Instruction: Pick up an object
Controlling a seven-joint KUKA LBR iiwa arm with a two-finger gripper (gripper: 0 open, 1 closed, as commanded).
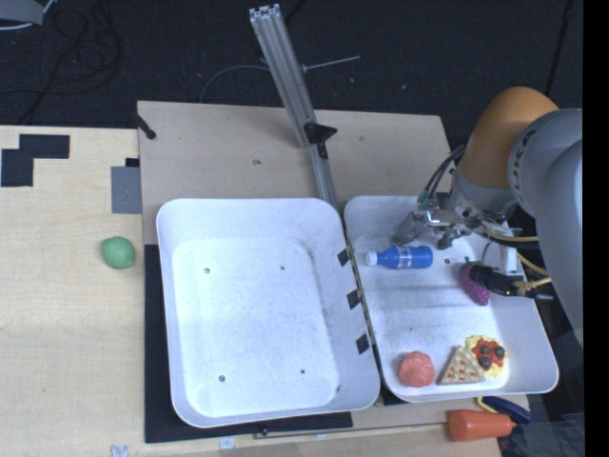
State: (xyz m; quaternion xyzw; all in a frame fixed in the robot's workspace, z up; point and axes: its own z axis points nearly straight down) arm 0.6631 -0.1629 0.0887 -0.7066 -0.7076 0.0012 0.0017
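Observation:
In the right bin a blue bottle with a white cap lies on its side, cap pointing left. My gripper hangs just above and to the right of the bottle, open, with nothing between its fingers. A purple object lies to the right of the bottle, under the wrist cables. At the bin's front sit a red ball and a toy pizza slice.
The left bin lies beside the right one, joined by black clips. A green ball rests on the bench at far left. An orange object lies outside the right bin's front edge. A metal rail slants behind the bins.

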